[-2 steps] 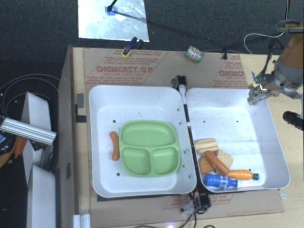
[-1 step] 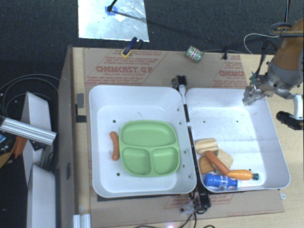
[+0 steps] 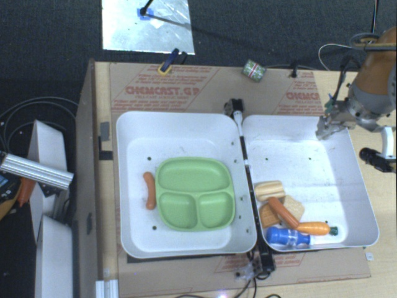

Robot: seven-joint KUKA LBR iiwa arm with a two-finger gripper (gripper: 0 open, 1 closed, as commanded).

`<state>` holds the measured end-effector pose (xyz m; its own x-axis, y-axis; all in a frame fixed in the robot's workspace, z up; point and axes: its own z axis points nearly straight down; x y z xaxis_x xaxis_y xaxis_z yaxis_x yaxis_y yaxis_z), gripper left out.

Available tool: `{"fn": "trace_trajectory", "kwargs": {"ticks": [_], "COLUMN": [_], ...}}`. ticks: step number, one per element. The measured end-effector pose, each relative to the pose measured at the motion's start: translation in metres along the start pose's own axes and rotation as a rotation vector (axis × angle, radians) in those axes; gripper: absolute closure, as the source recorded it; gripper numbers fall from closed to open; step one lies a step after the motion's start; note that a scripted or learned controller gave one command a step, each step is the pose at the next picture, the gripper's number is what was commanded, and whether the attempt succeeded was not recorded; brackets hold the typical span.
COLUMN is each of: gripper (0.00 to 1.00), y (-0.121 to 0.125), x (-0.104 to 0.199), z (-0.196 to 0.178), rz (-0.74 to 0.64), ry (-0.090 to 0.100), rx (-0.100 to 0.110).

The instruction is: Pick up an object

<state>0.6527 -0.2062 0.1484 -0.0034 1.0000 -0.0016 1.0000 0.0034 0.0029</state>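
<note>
The tabletop point(image 3: 186, 82) is covered by a brown sheet printed with red lettering, and on it sit two shallow white bins side by side. The left bin point(image 3: 133, 166) holds a green divided plate point(image 3: 195, 192) with three compartments, lying flat near the bin's middle, and a small toy sausage point(image 3: 149, 190) lies just beside the plate's left edge. The right bin point(image 3: 353, 191) is bare over most of its floor; its things are heaped in the near left corner. There a tan toy bread piece point(image 3: 270, 189) lies at the top of the heap, a second toy sausage point(image 3: 283, 212) slants across brown toy slices point(image 3: 295, 207), an orange toy carrot point(image 3: 314, 228) lies to their right, and a blue toy bottle point(image 3: 286, 236) rests against the near wall.

The grey arm point(image 3: 372, 98) comes in from the right with its orange band point(image 3: 377, 73) above the wrist. The end effector point(image 3: 327, 128) hangs over the far right corner of the right bin, well apart from the heap of toys, which lies nearer the camera and to the left. I cannot tell how far its fingers are parted, and nothing is seen between them.

Beyond the bins a small green roll point(image 3: 254, 70) lies on the sheet, and a shiny metal plate point(image 3: 147, 16) rests on the dark floor point(image 3: 49, 36)
</note>
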Motion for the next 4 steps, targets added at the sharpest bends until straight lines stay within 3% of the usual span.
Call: {"fn": "trace_trajectory", "kwargs": {"ticks": [1,2,4], "gripper": [1.0,1.0,1.0], "y": [-0.017,0.002,0.005], "x": [0.0,0.0,0.0], "z": [-0.003,0.018,0.016], "rz": [0.001,-0.001,0.001], "ry": [0.0,0.0,-0.001], "rx": [0.001,0.0,0.0]}}
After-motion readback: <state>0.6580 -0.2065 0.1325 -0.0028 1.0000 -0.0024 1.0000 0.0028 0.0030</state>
